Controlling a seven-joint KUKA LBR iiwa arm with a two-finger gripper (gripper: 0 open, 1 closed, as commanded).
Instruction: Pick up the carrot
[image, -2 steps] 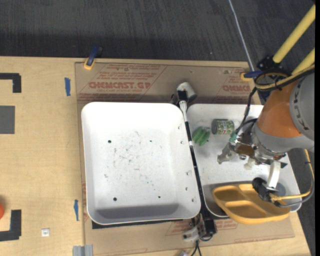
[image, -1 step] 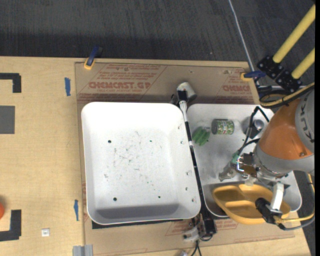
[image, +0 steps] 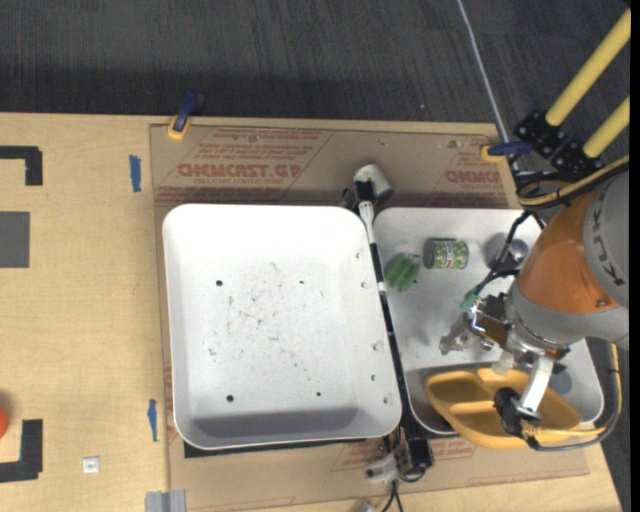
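In the right bin (image: 420, 400), arm (image: 560, 280) overhangs — gripper (image: 475, 330) indistinct.

You've got a grey KUKA arm (image: 590, 270) with a fat orange band (image: 562, 275) above the wrist, dark lettering partly visible on the grey shell at right. Black cables loop around the wrist. Gripper (image: 470, 335) end is silvery metal hardware with a white piece below.

Two white bins (image: 270, 320) stand on the bench. In the right bin: one small can (image: 445, 253), one green object (image: 402, 272) (shape unclear), one yellow object (image: 470, 400).
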